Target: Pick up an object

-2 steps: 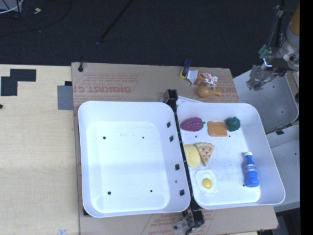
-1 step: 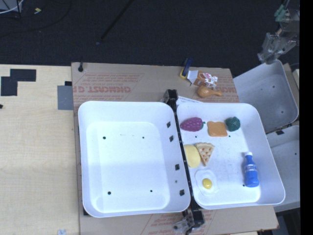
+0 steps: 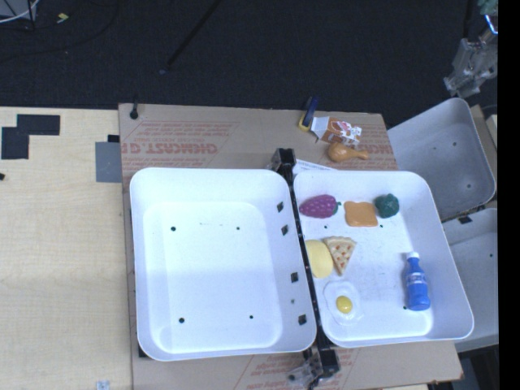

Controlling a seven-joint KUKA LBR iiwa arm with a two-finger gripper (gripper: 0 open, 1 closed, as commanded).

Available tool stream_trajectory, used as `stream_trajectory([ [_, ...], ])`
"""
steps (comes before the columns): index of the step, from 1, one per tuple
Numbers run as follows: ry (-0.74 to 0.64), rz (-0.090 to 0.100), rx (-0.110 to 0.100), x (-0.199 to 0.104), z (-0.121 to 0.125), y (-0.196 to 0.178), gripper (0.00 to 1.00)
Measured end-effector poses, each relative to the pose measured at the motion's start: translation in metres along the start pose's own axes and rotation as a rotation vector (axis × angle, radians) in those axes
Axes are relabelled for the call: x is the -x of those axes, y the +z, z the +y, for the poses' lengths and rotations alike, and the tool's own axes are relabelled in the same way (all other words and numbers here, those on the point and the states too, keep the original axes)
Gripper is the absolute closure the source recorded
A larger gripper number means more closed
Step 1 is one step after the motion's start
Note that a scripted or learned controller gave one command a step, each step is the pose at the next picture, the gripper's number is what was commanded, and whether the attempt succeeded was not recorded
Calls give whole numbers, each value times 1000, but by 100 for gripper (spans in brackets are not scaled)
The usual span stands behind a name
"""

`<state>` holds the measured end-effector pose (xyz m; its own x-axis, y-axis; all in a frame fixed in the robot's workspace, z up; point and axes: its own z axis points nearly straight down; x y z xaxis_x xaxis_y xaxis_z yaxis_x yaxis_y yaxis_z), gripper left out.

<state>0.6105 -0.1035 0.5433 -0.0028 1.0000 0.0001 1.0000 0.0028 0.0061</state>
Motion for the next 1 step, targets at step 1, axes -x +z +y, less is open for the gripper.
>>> stream_trajectory([
  [1,5,-1,-9,21,35,7,100],
])
